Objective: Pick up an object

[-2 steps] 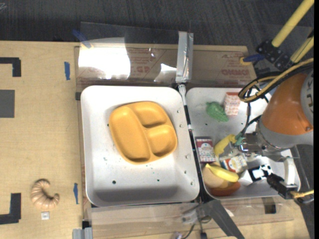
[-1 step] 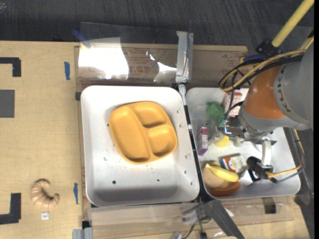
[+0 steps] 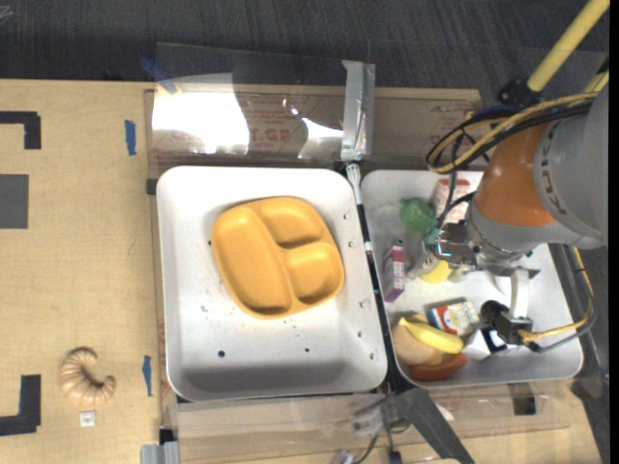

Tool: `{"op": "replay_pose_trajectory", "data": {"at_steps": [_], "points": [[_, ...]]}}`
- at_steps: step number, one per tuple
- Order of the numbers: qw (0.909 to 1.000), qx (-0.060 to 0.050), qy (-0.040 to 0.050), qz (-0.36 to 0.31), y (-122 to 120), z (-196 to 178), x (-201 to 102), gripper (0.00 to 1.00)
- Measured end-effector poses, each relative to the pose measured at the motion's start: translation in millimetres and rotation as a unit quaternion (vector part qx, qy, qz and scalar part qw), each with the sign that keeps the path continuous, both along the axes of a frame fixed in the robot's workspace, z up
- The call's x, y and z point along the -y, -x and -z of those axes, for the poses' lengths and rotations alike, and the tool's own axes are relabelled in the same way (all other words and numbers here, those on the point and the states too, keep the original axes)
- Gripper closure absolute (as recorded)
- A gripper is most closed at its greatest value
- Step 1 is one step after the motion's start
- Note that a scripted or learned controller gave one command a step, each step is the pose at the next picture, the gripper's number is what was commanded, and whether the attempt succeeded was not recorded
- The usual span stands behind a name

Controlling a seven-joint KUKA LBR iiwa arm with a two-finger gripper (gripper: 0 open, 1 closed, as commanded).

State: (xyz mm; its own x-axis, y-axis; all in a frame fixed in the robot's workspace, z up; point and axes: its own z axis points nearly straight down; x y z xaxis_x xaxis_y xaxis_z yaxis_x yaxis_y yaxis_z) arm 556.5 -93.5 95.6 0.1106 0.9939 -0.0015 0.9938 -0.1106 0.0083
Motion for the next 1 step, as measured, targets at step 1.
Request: {"op": "replay_pose_trajectory", "data": {"at_steps": [1], "points": [[0.9998,-0.003,-0.0025,0.018,-68.4,-90.0,-84.9,1.00]]}}
